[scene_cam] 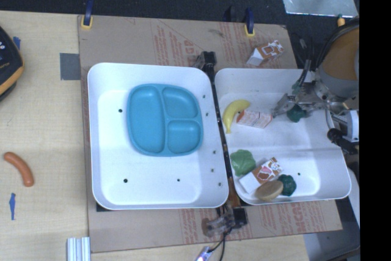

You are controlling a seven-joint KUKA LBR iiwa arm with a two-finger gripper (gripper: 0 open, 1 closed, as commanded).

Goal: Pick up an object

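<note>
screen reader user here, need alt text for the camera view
A robot arm reaches from the right into the right white bin, its gripper near a banana and a small packet. The left bin holds a blue divided plate; a sausage lies on the bench.

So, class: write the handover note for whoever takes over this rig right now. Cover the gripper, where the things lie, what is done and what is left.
Gripper: low in the right bin, near its upper right corner, beside a dark green object; whether it grips anything cannot be told.
Right bin: banana and a small carton upper left; green leafy toy, a second carton, a tan round piece and a dark green piece along the near edge.
Left bin: blue divided plate.
Done: nothing visibly lifted.
Left: pick up one object.
</note>
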